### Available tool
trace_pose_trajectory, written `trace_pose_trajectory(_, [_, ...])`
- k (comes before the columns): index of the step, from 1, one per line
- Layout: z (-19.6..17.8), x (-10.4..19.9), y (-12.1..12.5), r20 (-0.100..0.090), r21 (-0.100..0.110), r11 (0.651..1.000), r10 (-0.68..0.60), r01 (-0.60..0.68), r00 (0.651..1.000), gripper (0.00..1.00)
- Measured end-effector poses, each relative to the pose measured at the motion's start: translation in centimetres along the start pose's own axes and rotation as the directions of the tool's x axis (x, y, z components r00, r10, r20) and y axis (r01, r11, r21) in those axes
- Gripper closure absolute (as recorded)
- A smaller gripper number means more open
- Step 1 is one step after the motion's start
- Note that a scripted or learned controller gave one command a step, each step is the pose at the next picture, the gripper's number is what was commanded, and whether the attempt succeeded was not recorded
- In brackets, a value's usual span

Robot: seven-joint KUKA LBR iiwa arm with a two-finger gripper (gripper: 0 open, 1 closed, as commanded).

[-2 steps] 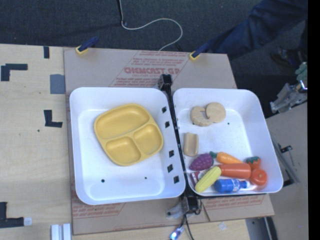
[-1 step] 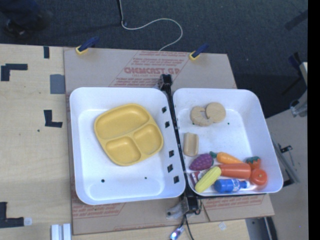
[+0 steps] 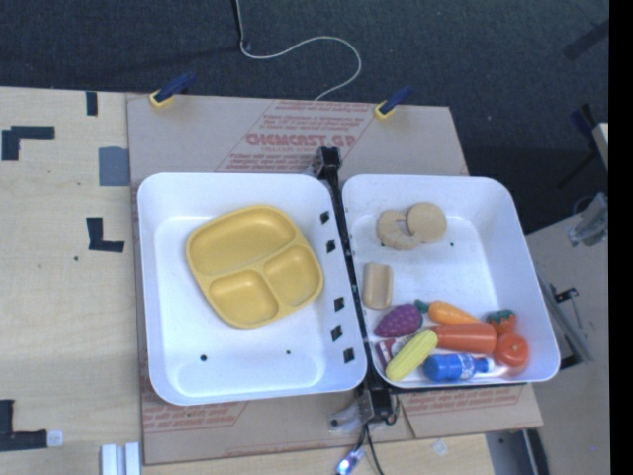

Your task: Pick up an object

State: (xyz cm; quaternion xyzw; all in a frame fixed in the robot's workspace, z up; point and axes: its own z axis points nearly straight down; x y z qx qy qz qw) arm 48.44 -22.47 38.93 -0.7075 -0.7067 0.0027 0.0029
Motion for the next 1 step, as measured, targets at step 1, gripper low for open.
trace_pose_trajectory(1, [2.74, 0.10, 0.03, 0.000, -0.001, 1.000, -0.002, 0.002, 1.000, 1.00])
